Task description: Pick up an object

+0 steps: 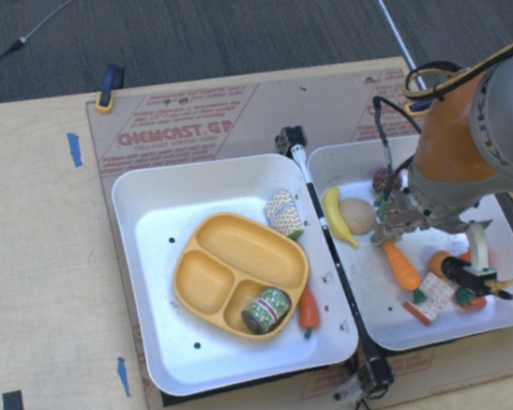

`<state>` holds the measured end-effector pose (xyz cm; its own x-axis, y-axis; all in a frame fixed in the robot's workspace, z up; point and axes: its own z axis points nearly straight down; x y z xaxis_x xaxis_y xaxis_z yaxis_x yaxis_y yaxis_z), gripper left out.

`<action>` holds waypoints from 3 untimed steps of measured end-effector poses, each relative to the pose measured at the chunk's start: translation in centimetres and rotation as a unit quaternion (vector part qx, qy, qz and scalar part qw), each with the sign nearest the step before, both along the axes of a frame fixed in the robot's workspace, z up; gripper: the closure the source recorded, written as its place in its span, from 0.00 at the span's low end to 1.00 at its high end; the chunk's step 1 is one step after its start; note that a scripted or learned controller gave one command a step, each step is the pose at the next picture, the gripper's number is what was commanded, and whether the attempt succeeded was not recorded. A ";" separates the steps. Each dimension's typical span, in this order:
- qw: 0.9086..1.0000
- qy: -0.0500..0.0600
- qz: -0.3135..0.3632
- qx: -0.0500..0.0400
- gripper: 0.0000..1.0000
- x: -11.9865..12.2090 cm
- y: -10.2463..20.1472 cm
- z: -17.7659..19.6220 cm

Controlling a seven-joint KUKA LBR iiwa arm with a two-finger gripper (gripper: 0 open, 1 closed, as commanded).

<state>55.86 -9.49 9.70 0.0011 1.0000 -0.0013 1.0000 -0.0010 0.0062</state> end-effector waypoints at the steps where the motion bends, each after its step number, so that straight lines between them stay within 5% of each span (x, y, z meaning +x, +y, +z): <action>1: 1.000 0.003 0.002 0.002 1.00 -2.0 11.9 8.8; 2: 1.000 0.003 0.000 0.001 1.00 -7.9 5.8 9.0; 3: 1.000 0.003 0.000 0.001 0.00 -7.9 5.8 9.0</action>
